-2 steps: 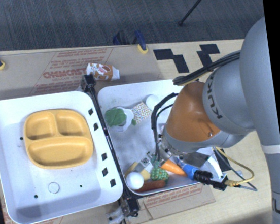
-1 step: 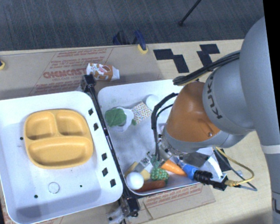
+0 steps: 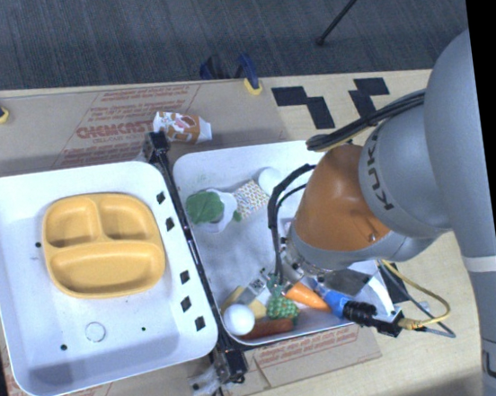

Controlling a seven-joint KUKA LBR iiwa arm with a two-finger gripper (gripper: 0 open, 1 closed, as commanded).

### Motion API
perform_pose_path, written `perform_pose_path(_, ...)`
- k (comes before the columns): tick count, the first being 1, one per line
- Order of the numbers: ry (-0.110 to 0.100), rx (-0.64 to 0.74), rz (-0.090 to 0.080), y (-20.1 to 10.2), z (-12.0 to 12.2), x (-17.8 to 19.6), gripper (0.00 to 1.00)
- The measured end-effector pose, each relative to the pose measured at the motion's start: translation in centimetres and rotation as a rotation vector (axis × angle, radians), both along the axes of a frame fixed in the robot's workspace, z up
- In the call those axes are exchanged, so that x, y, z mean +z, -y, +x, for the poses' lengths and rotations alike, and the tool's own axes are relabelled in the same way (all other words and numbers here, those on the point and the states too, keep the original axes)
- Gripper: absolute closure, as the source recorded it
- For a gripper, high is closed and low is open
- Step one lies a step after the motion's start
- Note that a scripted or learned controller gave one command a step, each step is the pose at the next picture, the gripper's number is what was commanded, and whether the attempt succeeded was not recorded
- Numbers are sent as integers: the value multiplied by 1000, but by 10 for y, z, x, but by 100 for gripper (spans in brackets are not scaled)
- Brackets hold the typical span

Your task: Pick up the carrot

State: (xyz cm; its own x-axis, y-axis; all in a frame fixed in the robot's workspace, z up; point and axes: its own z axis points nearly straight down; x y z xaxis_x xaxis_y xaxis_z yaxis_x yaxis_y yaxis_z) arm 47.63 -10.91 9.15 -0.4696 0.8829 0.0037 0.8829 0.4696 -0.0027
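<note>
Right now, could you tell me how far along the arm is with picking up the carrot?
Done: the arm has reached into the right bin, and its gripper sits low among the toy food at the near edge. In hand: it hovers right beside the carrot, which lies on the bin floor next to the white egg. Left: gripping and lifting; the carrot is not visibly between the fingers.

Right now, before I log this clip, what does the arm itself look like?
The arm is a thick, rounded grey tube with a glossy orange band above the wrist and dark lettering beside the band. Black cables loop over the band. Near the wrist sit a blue plug, a black plug and thin yellow wire.
</note>
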Motion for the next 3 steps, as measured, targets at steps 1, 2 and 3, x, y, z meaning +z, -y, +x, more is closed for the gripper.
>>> perform_pose_path(1, 0, 0, 0, 0, 0, 0, 0)
perform_pose_path(2, 0, 0, 0, 0, 0, 0, 0)
perform_pose_path(3, 0, 0, 0, 0, 0, 0, 0)
